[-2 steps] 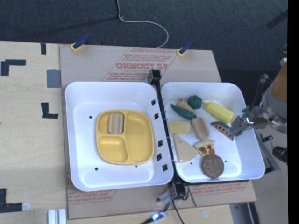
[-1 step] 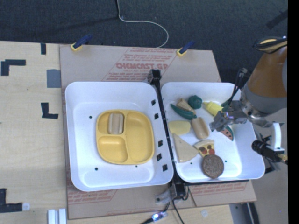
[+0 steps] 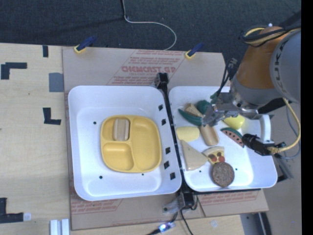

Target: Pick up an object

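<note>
Right bin [image 3: 254,177] — hand [image 3: 213,115] half-hidden

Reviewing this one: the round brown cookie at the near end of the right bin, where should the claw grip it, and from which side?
Probably straight from above, closing across the cookie's rim. It lies flat, so only the edges offer purchase. The pizza slice sits tight against its far edge, so the fingers are better placed on its left and right sides.

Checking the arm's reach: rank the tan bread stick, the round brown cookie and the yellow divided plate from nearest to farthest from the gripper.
1. Tan bread stick, just below the gripper, right bin.
2. Round brown cookie, right bin's near edge.
3. Yellow divided plate, left bin.
</note>
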